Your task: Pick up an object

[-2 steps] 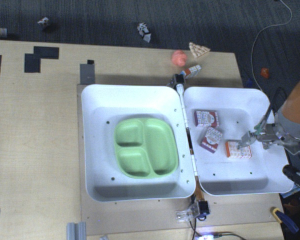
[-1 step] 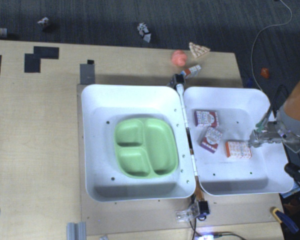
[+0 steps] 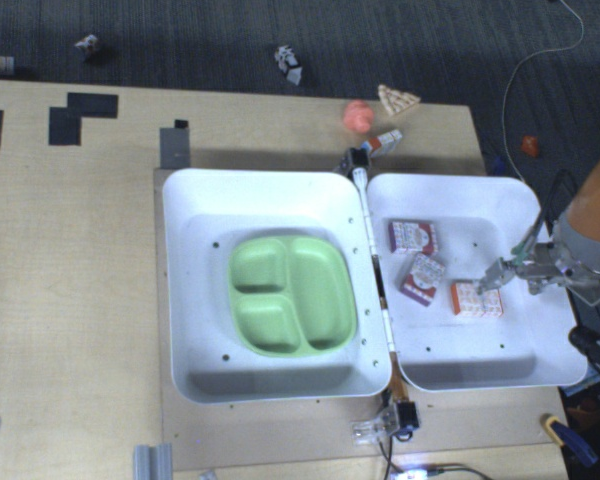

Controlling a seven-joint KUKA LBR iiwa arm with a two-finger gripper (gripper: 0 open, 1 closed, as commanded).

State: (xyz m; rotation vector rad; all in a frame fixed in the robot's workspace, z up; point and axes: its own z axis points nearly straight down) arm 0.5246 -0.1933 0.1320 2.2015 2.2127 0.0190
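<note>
Packets: three are lying in the right bin (image 3: 520,353), the orange one (image 3: 477,300) sitting just beside the tool (image 3: 496,276). Tool is hovering low, reaching in from the right; grip state unreadable. Green divided tray (image 3: 292,294) is sitting in the left bin (image 3: 195,268). Pink ball (image 3: 359,117) is resting on the bench (image 3: 70,288).

dark carpet (image 3: 230,18) behind pale bench (image 3: 60,288)
</note>
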